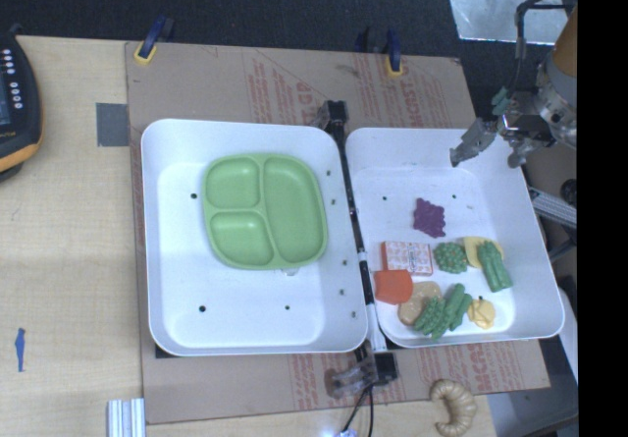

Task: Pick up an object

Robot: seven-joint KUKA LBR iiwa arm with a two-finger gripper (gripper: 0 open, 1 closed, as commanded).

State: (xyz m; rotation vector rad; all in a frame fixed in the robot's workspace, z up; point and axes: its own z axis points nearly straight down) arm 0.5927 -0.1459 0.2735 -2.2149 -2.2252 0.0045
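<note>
The likeliest thing to pick is the purple grape cluster (429, 217), lying alone near the middle of the right bin (392, 155), apart from the other play food. The rest crowds that bin's near edge: a waffle-like tile (406, 257), an orange-red block (393, 286), a broccoli piece (450, 256), a green pepper (495, 266), bean pods (444, 310) and small yellow bits (481, 312), many touching one another.

The gripper (489, 143) hangs over the bin's far right corner, its two fingers spread wide with nothing between them, though the dark tips blur somewhat, so the exact gap is hard to judge.

A good grasp probably means travelling toward the bin's centre, descending straight over the grapes and closing across their narrower side. The bare floor all round them gives each finger room to land. The heap at the near edge looks riskier, since a finger could nudge a neighbour.

The right and far rims stand close to the gripper now. The left bin (172, 229) carries a green divided plate (265, 210).
</note>
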